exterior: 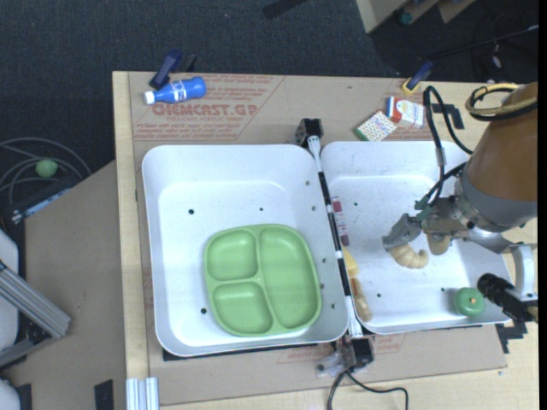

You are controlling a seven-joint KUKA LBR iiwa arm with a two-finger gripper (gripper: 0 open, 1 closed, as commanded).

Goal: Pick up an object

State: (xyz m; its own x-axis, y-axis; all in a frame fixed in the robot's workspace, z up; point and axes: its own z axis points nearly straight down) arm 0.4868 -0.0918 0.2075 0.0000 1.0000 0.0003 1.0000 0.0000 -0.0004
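**Operator:** Hovering over the right bin [376, 165] in the camera view, I have the end effector [410, 236] low above a pale, curved, croissant-like piece [411, 257]. I judge this as the approach-to-grasp step, nothing lifted yet.

**Colleague:** Fingers open or closed?

**Operator:** I cannot tell. The wrist hardware blocks them from this slant, and I see nothing between them, so I won't claim a hold.

**Colleague:** Where's the piece relative to the tool?

**Operator:** Just below the tool tip in the picture, touching or nearly so, resting on the bin floor near the middle. A small green round object [467, 301] lies well apart, toward the near right corner. The left bin [171, 186] carries a green divided tray [261, 278].

**Colleague:** Next move?

**Operator:** In my judgement, centring over the curved piece, closing squarely across its narrow body, then lifting straight. Its curve could let it roll free.
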